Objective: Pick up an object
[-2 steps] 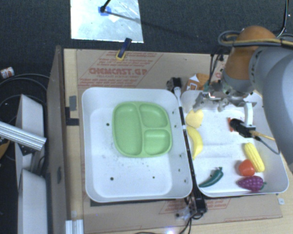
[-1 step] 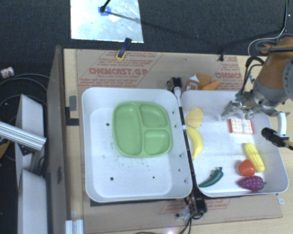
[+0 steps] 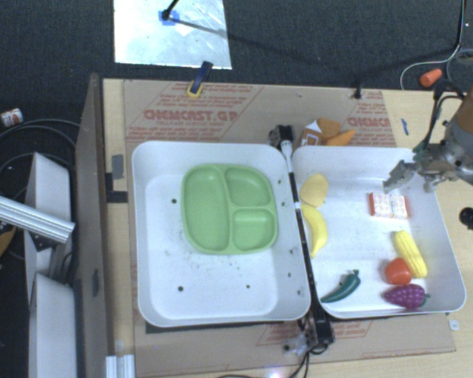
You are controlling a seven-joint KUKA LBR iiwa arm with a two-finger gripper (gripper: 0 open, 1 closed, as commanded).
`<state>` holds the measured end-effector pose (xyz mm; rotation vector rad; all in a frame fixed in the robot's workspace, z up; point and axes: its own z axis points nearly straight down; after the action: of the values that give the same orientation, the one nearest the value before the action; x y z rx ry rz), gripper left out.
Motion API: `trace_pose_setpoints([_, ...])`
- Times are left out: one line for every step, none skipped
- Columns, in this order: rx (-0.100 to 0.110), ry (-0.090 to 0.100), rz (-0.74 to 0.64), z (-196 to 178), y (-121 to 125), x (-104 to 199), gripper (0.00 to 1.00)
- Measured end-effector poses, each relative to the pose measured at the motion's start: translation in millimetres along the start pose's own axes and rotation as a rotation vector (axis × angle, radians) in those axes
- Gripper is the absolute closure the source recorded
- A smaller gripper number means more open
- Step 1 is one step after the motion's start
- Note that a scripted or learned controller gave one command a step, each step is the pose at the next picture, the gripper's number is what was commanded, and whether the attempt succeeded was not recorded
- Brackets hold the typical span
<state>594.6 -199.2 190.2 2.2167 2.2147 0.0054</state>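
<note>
Two white bins sit side by side, and the pincer [image 3: 400,176] hangs over the right bin [image 3: 355,211] near its far right rim — fingers spread, nothing between them. Just below it lies a red-and-white packet [image 3: 389,205]. Further down from the pincer: corn cob [image 3: 409,252], tomato [image 3: 398,271], purple grapes [image 3: 405,295]. Off to its left rest a lemon [image 3: 314,188] and banana [image 3: 316,231]; a green pepper [image 3: 342,287] lies lower left. Well left — a green divided plate [image 3: 229,209] in the left bin [image 3: 158,235].
</note>
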Motion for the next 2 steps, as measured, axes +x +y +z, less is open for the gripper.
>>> trace_pose_setpoints([0.012,0.004,0.000,64,-25,-4,0.00])
trace_pose_setpoints([0.013,0.005,0.001,98,-73,-5,0.00])
